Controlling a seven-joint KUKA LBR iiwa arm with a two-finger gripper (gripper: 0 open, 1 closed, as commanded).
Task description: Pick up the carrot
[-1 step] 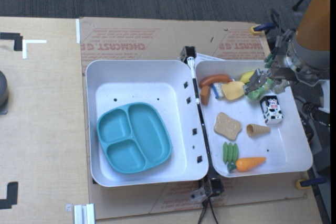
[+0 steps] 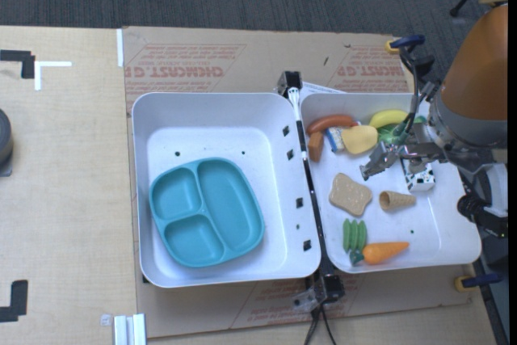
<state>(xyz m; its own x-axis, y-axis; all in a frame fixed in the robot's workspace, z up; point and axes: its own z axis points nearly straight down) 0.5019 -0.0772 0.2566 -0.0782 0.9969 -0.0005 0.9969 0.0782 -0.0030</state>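
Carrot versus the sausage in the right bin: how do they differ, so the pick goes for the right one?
The carrot is bright orange and tapers to a point; the sausage is darker reddish-brown with rounded ends. The carrot lies at the near edge of the right bin, beside the green pea pods; the sausage lies at the far edge, beside a yellow piece. Both lie flat, roughly crosswise, apart from the gripper.

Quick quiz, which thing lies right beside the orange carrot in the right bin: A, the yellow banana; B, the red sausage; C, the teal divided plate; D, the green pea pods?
D: the green pea pods lie against the orange carrot's left end, near the right white bin's front wall.
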